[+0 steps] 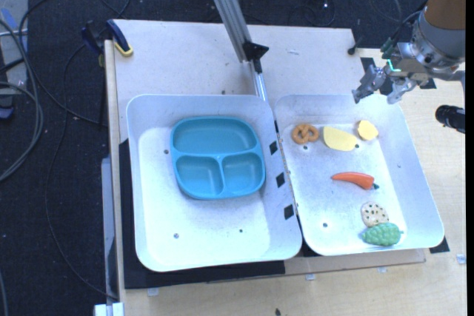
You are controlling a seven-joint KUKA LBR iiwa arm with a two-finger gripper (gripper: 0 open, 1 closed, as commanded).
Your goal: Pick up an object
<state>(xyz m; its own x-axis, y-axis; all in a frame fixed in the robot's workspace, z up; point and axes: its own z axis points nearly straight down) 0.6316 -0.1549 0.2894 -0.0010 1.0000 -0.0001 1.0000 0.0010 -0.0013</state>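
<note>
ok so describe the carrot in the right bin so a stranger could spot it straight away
Start at the right-hand shallow white bin, the one without the blue divided plate. Near its middle lies a small orange toy carrot, lengthwise across the bin. It is the only long, thin, pointed item, below the yellow pieces and above the speckled cookie.

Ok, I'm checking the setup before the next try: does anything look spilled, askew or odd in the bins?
Nothing stands out. The blue tray lies flat in the left bin. The pretzel, two yellow pieces, carrot, cookie and green piece lie apart in the right bin. The pincer hangs above its far edge.
</note>
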